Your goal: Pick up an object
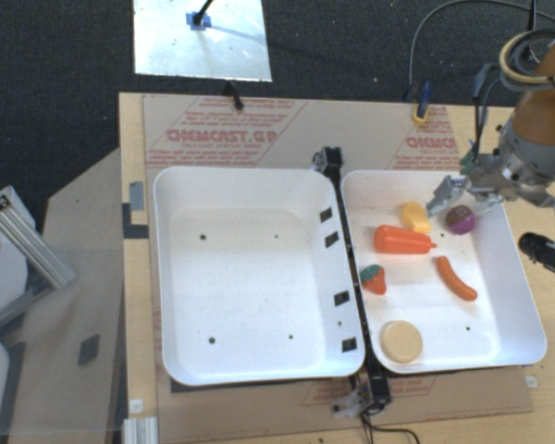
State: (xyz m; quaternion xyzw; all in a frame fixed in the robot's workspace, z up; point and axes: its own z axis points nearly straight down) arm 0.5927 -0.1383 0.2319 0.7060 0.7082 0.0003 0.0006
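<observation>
Arm (536, 123): reached in from the right, grey wrist bent down over the far right corner of the right bin (513, 326), orange band above the wrist.
Jaws (460, 203): low over the bin's far side, tips just beside the purple piece; whether they were spread or pressed together could not be told.
Purple piece (460, 218): small, round, dark purple with a paler patch, lying on the bin floor close under the jaws; no finger seen on either side of it.
Yellow piece (414, 215): small rounded lump, just left of the purple piece, touching the far edge of the carrot.
Carrot (402, 240): orange, fat, lying crosswise near the bin's middle.
Strawberry (375, 278): red with a green top, near the divider.
Sausage (455, 278): orange-red, slim, lying at a slant right of the strawberry.
Disc (401, 340): flat, tan, round, at the near side of the right bin.
Left bin (180, 248): white, shallow, beside the right one.
Worktop (222, 132): brown board with red print, bearing both bins.
</observation>
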